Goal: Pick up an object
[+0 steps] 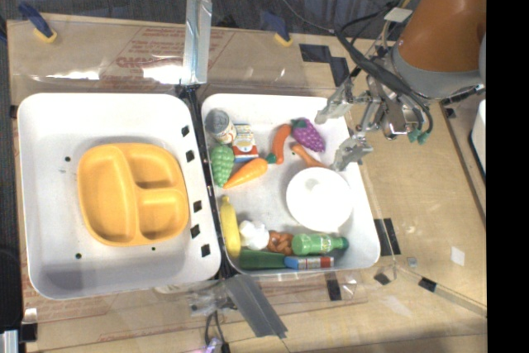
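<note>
My gripper [343, 128] hangs over the right bin's [364, 221] far right corner, fingers spread apart with nothing between them. One fingertip [332, 108] is near the rim, the other [351, 151] lower down. Just left of it lie purple grapes [308, 134] and an orange carrot-like piece [282, 141]. A white plate [319, 198] sits below the gripper. Further left are a green corn cob [221, 164], an orange carrot [247, 172], a small can [217, 123] and a little carton [243, 140].
The left bin [37, 178] holds a yellow divided tray [132, 193]. Along the right bin's near wall lie a banana [230, 225], a green bottle [318, 244], a dark green item [263, 260] and other small toys. Cables and the arm's wrist [438, 21] stand at the upper right.
</note>
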Available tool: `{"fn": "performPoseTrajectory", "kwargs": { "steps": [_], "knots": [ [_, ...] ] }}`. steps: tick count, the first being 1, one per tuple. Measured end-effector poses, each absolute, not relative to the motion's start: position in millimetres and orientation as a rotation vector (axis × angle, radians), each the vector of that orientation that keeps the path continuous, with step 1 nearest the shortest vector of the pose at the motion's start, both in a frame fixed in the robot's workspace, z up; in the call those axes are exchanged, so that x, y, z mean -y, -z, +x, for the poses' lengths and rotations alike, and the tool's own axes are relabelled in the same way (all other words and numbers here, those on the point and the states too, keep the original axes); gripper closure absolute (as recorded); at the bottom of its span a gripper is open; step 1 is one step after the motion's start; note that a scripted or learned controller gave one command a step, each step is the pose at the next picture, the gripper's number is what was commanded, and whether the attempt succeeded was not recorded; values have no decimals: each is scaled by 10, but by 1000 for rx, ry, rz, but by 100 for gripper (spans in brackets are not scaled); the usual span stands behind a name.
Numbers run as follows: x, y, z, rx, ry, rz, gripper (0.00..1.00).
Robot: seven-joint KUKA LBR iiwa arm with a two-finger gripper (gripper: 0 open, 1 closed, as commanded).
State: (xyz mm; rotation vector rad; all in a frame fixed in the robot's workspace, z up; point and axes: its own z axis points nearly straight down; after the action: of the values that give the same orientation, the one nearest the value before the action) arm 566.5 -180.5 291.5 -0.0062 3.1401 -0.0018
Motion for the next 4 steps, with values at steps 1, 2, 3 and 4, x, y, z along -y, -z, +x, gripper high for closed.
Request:
{"fn": "performPoseTrajectory", "kwargs": {
  "steps": [1,2,3,4],
  "knots": [
    [1979,-1409,6341,-3155,-7,106,0],
    [1585,-905,6259,-3144,-3,12,0],
    [1252,-952,6233,-3130,39,240,0],
    [1184,-953,6140,-3120,42,335,0]
  ]
}}
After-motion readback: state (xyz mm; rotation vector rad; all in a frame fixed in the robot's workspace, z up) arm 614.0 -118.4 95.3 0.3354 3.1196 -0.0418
